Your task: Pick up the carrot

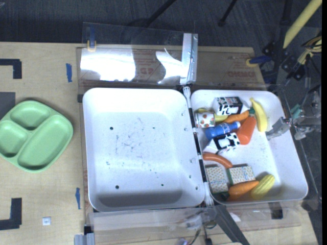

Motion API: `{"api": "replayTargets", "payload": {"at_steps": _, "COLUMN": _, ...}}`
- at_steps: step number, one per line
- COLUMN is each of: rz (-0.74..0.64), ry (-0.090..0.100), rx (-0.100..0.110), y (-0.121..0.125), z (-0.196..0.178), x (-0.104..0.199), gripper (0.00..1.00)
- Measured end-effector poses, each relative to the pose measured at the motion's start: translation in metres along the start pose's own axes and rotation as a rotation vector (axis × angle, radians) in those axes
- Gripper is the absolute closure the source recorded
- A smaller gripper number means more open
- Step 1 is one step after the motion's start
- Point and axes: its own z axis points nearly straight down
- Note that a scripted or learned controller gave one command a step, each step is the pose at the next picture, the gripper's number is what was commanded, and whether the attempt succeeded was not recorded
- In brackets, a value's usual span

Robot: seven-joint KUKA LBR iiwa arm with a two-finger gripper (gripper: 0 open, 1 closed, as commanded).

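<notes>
1. Camera view, so: two white bins side by side on the bench, the left bin (pixel 135 147) and the right bin (pixel 286 162).
2. Everything's crammed in the right one. The carrot (pixel 243 188) lies near that bin's front edge, tip pointing left, touching a yellow lemon-ish piece (pixel 264 182) on its right and sitting just below two small patterned boxes (pixel 228 176).
3. There's a second orange carrot-looking stick (pixel 236 119) further back, lying across a blue bottle (pixel 220 131). So possibly two carrots, can't be sure.
4. One banana (pixel 259 115) at the back right, one red-orange pepper-ish thing (pixel 247 131), one sausage (pixel 218 160), two black-and-white cow-print cartons (pixel 228 106), one small can (pixel 205 119).
5. The gripper (pixel 280 126) is at the right bin's right rim, well apart from the front carrot. Nothing visible between its fingers; honestly can't tell whether they're spread or closed.
6. One green divided plate (pixel 34 135) sits out left on the bench, three compartments.
</notes>
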Motion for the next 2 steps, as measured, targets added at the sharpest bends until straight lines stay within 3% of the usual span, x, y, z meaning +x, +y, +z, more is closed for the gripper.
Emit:
{"api": "replayTargets", "payload": {"at_steps": 1, "rz": -0.009, "ry": -0.002, "rx": -0.005, "y": 0.081, "z": 0.042, "x": 0.017, "gripper": 0.00}}
{"api": "replayTargets", "payload": {"at_steps": 2, "rz": 0.013, "ry": 0.001, "rx": 0.010, "y": 0.146, "z": 0.093, "x": 0.014, "gripper": 0.00}}
